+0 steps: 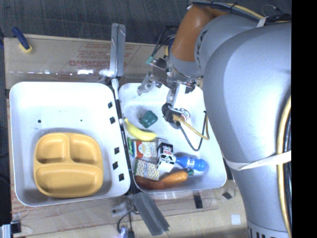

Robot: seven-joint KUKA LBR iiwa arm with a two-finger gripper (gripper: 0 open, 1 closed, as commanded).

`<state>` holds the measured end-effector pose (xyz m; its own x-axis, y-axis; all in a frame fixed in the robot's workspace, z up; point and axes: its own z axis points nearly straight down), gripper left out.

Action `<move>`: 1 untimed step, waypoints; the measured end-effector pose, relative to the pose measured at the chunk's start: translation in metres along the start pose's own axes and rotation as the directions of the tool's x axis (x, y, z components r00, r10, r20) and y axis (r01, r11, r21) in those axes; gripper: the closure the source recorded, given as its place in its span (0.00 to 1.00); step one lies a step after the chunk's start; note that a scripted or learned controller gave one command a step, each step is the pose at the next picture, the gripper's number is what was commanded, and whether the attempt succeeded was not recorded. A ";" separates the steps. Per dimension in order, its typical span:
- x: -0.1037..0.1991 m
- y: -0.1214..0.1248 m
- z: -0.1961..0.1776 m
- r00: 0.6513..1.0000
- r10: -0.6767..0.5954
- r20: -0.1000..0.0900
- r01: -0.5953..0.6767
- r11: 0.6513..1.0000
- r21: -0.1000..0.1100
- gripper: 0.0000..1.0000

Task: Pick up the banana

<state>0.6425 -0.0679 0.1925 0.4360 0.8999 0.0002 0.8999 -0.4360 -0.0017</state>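
**Arm waits above the banana's bin**

Dark floor lies behind a brown bench with two white bins side by side. All places below are told from the banana [139, 131].

It lies in the right bin [130, 91], close to that bin's left wall. A small teal block [148, 117] sits just above it, to the right. A little carton [144, 148] is just below it, then a snack packet [146, 169], a carrot [173, 178], a hot dog [147, 184] and a blue bottle [190, 163]. Far to its left, in the left bin [20, 103], rests a yellow food tray [68, 164].

The gripper [150, 85] hangs up and to the right, apart from the banana. Nothing sits between its fingers, and whether they are spread or closed I cannot tell.

I think the reach has begun but no grab yet. Next the gripper must move down-left, miss the teal block, and close across the banana's middle.
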 end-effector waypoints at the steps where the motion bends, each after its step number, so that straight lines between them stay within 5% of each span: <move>1: -0.032 -0.004 0.071 0.999 -0.052 0.001 0.052 0.999 0.004 0.00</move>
<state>0.6244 -0.0948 0.1211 0.3885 0.9215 -0.0011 0.9214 -0.3885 -0.0053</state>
